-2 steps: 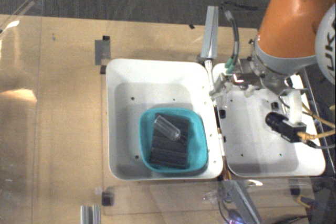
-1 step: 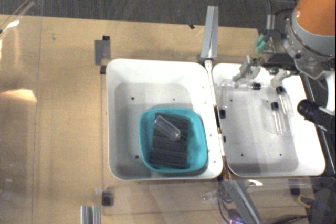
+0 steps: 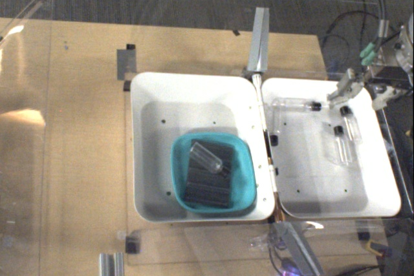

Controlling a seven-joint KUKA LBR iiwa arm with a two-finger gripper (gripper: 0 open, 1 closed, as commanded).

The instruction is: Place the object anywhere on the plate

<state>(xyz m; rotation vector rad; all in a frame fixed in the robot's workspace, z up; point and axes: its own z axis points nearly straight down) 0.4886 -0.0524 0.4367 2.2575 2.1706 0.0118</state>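
overhead, the tan wooden surface (image 3: 71, 158) carries two shallow white plastic bins side by side. the left white bin (image 3: 149, 139) holds a teal square plate with rounded corners (image 3: 244, 168) toward its near side. on that plate lies a dark, ribbed rectangular block (image 3: 208, 185), and a small clear plastic tube with a dark cap (image 3: 207, 156) rests tilted across the block's upper part, so the clear tube is on the plate, lying on top of the dark block rather than on the bare teal.

the right white bin (image 3: 310, 184) holds three more clear tubes with dark ends: one lying crosswise near the far wall (image 3: 294, 105), and two lying roughly lengthwise near the right side, one (image 3: 350, 122) just beside the other (image 3: 341, 144), close enough that they may be touching.

the grey arm's end comes in at the upper right, over the far right corner of the right bin, with green and white fittings and cables around it. the gripper (image 3: 341, 92) is small and blurred at that corner, well apart from the plate; whether it is open or closed cannot be made out, and nothing can be seen held in it.

a grey metal post (image 3: 259, 42) stands behind the seam between the two bins, and small dark brackets sit on the surface near the left bin's corners (image 3: 130, 48).
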